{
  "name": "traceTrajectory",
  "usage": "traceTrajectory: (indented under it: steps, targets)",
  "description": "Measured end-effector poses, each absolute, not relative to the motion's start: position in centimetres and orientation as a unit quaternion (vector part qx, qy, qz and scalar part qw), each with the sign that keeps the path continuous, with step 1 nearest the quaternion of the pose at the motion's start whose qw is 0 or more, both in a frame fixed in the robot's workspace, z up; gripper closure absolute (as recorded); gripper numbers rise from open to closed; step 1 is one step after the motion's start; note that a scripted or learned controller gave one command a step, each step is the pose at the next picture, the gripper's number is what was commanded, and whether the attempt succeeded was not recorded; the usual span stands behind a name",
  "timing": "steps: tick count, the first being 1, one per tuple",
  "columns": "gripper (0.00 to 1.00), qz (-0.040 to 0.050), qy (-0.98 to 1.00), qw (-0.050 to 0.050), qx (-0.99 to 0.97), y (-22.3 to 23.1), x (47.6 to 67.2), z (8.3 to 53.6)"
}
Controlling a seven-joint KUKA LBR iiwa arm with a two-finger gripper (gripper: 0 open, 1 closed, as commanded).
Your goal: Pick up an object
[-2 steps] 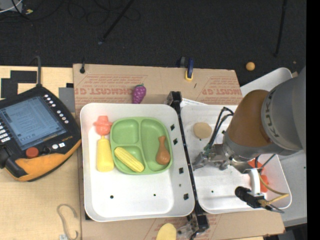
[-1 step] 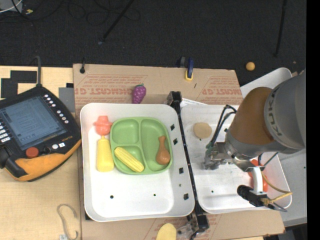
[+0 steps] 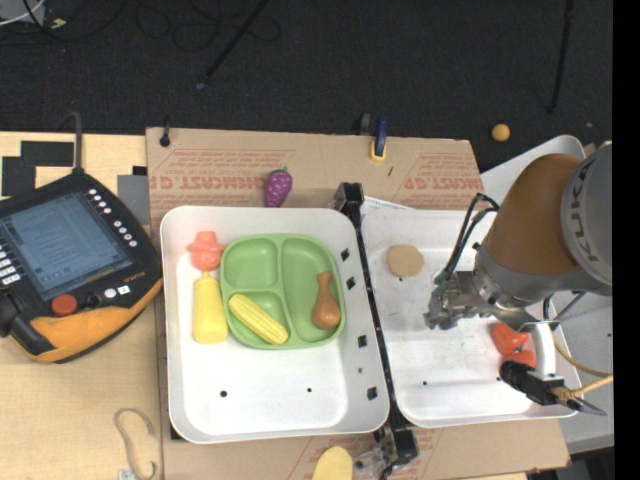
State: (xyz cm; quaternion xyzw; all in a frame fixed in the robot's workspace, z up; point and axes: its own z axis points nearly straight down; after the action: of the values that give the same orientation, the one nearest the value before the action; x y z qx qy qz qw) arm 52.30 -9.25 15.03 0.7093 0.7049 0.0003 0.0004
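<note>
Overhead, the arm is reaching in from the right over the right bin, and its gripper is hanging low above the bin floor; its state cannot be told from this angle, and nothing is showing in its grasp. A round tan disc is lying near it in the same bin, apart from the gripper, and a red object is sitting beside the arm's far side, partly hidden. The left bin is holding a green divided tray with a yellow corn cob and a brown drumstick lying in its compartments; a yellow bottle and a pink toy are lying just beside the tray's left rim. Both bins are resting on cardboard, where a purple grape bunch is lying behind the left bin. A control pendant is sitting on the wooden bench at far left.
</note>
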Motion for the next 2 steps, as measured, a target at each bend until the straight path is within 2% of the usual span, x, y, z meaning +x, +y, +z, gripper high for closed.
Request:
traceTrajectory:
  steps: [2]
  targets:
    - [1.0, 0.0005, 0.707, 0.0, 0.707, -9.6, 51.8, 22.9]
